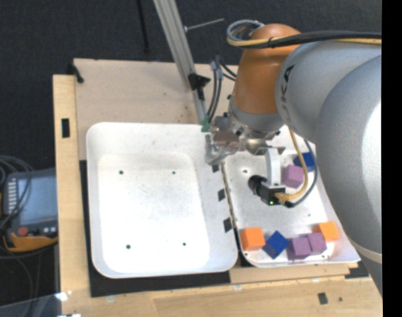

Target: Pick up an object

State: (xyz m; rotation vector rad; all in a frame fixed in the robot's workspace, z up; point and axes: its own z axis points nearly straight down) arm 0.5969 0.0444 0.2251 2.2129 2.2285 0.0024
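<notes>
The pick looks not done yet. The gripper [222, 149] hangs low over the right bin [243, 177], close to the wall it shares with the left bin [148, 256], and I cannot tell what state it is in. No block shows in it. The blocks lie in the right bin: an orange block [253, 238], a blue block [276, 244] and two purple blocks [307, 246] at its near edge (one more purple block [293, 175] sits farther back). The big grey arm [339, 131] covers much of that bin.

The bulky grey arm with its orange band [319, 91] covers much of the right white plastic bin [235, 190] and partly hides a small blue block [308, 158].
</notes>
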